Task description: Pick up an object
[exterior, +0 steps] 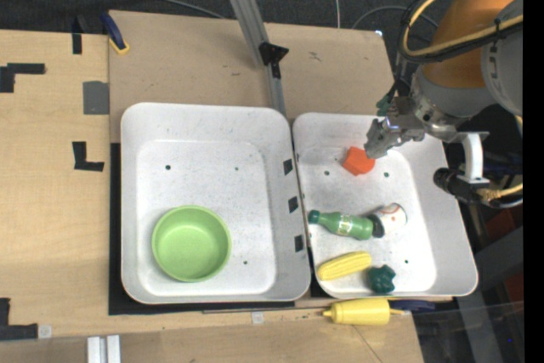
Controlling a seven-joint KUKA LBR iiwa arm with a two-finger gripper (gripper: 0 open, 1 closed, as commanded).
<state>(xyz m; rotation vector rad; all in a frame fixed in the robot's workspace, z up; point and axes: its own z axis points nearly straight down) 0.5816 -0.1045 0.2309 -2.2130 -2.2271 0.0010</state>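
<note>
Overhead view of 2 white bins, with the orange block (pixel 359 161) taken as landmark. The block lies on the floor of the right bin (pixel 442 268), in that bin's upper part. The gripper (pixel 380 140) sits just above and to the right of the block, close to touching its upper corner; whether its fingers are spread or pressed together cannot be told at this angle, and nothing appears to be pinched between them. Below the block lie a green bottle (pixel 344 224), a small white piece (pixel 393 215), a corn cob (pixel 343 265) and a dark green object (pixel 381 277). Far to the lower left of the block, a green bowl (pixel 191 242) rests in the left bin (pixel 204 119). Judged progress: approach made, 0 objects lifted; closing and lifting remain
</note>
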